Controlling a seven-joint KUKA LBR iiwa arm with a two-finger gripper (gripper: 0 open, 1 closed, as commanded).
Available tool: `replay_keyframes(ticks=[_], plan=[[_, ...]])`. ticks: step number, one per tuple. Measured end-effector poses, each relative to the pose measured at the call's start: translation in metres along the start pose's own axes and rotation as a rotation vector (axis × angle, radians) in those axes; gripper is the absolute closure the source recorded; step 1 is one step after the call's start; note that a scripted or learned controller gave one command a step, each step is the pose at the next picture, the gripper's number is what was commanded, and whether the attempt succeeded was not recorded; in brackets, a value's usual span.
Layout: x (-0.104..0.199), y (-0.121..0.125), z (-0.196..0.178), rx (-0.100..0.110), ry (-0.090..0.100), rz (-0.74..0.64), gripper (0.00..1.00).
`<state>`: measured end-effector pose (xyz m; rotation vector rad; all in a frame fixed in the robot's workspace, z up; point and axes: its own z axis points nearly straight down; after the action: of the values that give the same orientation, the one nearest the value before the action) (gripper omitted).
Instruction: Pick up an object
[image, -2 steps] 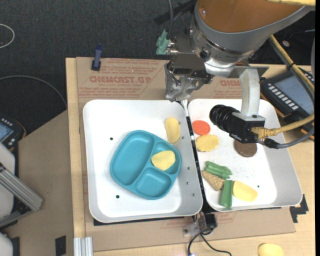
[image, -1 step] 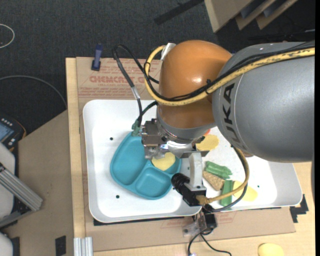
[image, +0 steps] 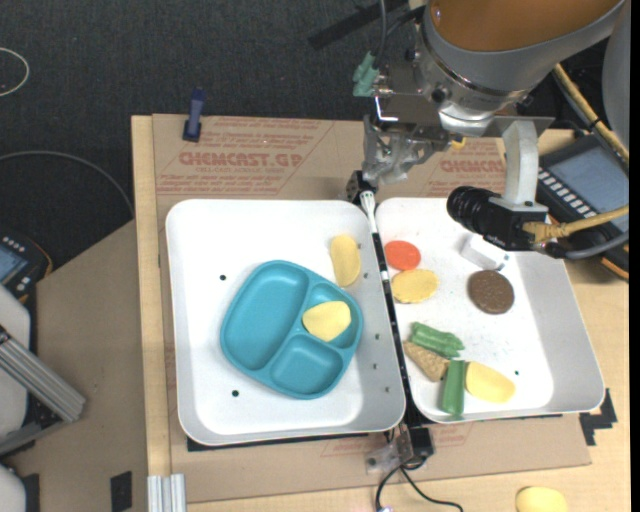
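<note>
End effector (image: 392, 165) above bins' far edge

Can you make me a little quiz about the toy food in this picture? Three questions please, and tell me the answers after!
1. True or false: a yellow piece lies in the blue divided plate.
2. Which bin holds the brown round cookie? A) the left bin B) the right bin C) neither bin
3. Fill in the missing word: the small round piece beside the divider between the bins is coloured ______.

Key:
1. True. It rests in one of the plate's compartments.
2. B. The cookie lies in the right bin.
3. Orange.
</note>
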<state>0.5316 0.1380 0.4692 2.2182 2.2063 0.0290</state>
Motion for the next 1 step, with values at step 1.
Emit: replay_keyframes(ticks=[1], plan=[[-0.0055,-0.0205,0.1075,0.034,-0.007,-0.003,1.00]])
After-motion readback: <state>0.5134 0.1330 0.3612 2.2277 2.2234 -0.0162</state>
